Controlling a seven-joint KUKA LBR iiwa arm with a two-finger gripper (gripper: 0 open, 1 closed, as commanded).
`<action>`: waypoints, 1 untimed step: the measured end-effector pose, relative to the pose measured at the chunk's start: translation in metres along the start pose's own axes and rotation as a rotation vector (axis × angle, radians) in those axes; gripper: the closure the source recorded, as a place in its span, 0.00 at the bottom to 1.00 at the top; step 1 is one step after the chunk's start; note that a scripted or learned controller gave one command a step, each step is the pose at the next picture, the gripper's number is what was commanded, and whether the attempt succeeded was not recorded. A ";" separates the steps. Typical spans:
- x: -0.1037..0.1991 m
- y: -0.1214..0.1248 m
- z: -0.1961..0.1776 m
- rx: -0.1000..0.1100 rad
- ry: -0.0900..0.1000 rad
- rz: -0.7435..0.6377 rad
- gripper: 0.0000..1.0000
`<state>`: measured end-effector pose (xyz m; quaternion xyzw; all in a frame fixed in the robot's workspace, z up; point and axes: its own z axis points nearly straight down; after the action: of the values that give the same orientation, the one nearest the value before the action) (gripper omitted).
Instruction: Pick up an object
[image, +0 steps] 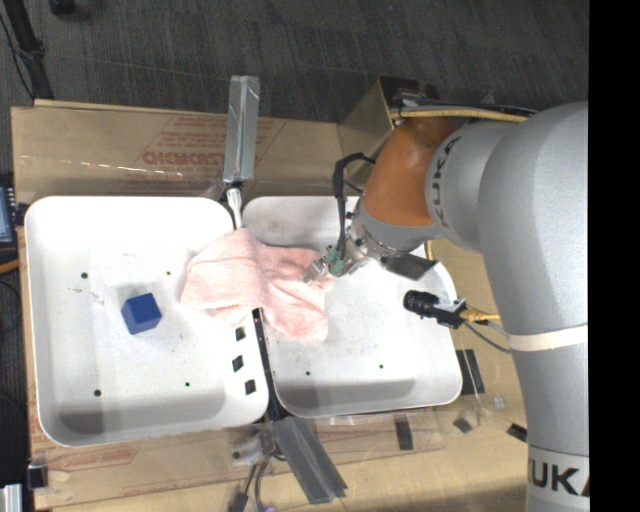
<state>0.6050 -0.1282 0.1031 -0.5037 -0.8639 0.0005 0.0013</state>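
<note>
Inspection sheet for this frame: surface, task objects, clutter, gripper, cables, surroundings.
Surface: two shallow white bins side by side, left bin and right bin, on a cardboard sheet.
Job's things: pink cloth draped over the divide between the bins; blue cube in the left bin.
Clutter: nothing seen inside the bins beyond those two.
Gripper: gripper low in the right bin, at the cloth's right edge; finger state not readable.
Cables: black cable looping by the wrist; a black connector with a yellow lead above the right bin.
Surroundings: dark floor, grey metal bracket behind the bins.
</note>
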 end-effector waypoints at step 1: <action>0.025 0.052 -0.090 -0.003 -0.002 -0.036 1.00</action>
<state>0.6382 -0.0805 0.1933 -0.4881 -0.8728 -0.0001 -0.0004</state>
